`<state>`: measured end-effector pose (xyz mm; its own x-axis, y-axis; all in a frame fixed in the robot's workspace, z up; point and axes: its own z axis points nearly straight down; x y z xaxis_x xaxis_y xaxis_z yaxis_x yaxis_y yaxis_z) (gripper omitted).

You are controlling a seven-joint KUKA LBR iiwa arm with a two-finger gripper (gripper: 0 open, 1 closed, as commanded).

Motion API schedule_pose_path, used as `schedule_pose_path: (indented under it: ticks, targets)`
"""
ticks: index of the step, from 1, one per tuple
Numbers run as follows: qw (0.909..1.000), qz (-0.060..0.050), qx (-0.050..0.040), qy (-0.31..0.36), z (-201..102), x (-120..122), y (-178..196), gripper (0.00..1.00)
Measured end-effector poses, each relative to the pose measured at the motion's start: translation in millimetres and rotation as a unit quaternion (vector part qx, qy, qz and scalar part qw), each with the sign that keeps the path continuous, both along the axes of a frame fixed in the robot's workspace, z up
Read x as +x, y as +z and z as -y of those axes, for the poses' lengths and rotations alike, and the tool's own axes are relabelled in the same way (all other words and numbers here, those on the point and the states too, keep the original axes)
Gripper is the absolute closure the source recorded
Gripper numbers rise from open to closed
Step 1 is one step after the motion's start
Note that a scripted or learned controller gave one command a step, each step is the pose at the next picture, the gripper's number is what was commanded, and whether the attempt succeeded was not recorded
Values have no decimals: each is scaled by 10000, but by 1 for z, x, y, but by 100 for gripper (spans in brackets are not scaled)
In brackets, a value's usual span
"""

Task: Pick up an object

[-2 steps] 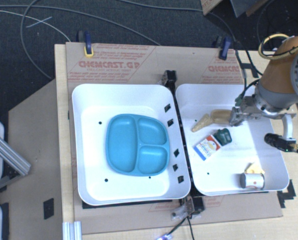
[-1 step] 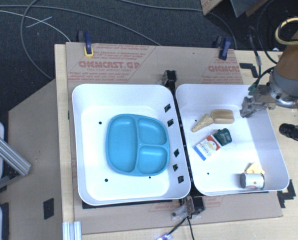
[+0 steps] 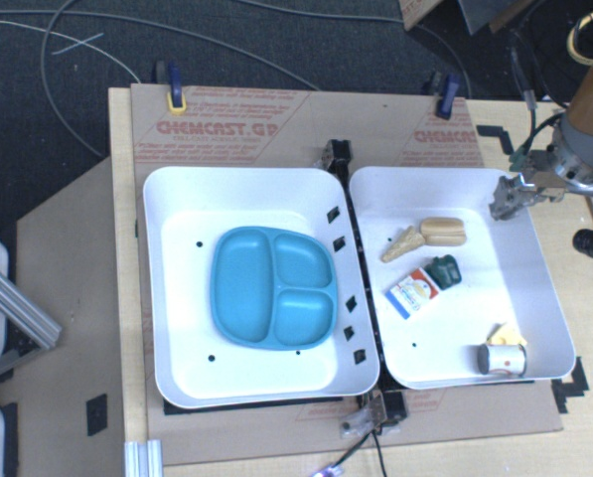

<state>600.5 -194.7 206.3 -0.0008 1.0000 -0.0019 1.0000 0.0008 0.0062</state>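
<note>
We see the gripper (image 3: pixel 507 199) at the right bin's (image 3: pixel 544 296) upper right rim; its opening cannot be told. The brush (image 3: pixel 425 238) lies at its 8 o'clock, well apart.

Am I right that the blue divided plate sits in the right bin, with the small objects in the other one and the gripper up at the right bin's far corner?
Not quite. The camera view shows the blue divided plate in the left bin. The small objects lie in the right bin, and the gripper is at that bin's far right corner, as you said.
</note>
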Motion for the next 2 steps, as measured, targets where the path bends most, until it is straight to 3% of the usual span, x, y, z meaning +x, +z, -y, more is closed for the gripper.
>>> schedule_pose_path:
  ticks: [1,2]
  targets:
    - [10000,-36,24,18,-50,-16,14,100]
    - [10000,-48,26,19,-98,-31,6,100]
